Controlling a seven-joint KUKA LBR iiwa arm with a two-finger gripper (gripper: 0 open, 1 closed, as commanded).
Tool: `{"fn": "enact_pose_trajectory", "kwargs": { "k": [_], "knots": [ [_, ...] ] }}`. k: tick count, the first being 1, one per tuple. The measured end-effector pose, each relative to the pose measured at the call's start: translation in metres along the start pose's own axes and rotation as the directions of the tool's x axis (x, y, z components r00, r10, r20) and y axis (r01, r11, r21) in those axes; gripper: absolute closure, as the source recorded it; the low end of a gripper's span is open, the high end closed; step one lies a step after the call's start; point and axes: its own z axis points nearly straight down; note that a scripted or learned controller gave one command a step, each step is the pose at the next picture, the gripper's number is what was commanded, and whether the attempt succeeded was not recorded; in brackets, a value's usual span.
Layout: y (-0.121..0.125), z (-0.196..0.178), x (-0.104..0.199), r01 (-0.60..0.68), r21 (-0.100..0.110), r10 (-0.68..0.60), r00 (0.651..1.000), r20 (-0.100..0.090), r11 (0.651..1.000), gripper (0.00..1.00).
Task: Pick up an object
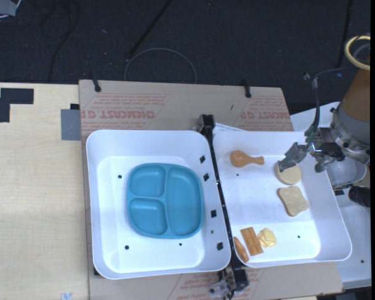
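Note:
The right bin holds several toy foods. A tan drumstick lies at its far left, a round beige piece near its far right, and a toast slice just in front of that. At the front are an orange stick, a brown waffle-like cracker and a yellow lump. My gripper hangs over the bin's far right corner, open, with nothing between its fingers. Its left fingertip sits just above the round beige piece.
The left bin holds a blue divided plate. A black clamp bar runs between the two bins. Cardboard lies under both bins. The arm's orange band and grey wrist stand at the right edge.

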Motion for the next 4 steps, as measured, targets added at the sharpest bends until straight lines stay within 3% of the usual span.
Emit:
{"fn": "enact_pose_trajectory", "kwargs": {
  "k": [3, 4],
  "knots": [
    [-0.02, 0.164, 0.006, -0.001, 0.008, 0.001, 1.0, -0.003, 1.0, 0.0],
    [-0.019, 0.15, 0.004, -0.006, 0.004, 0.006, 1.0, -0.002, 1.0, 1.0]
  ]
}}
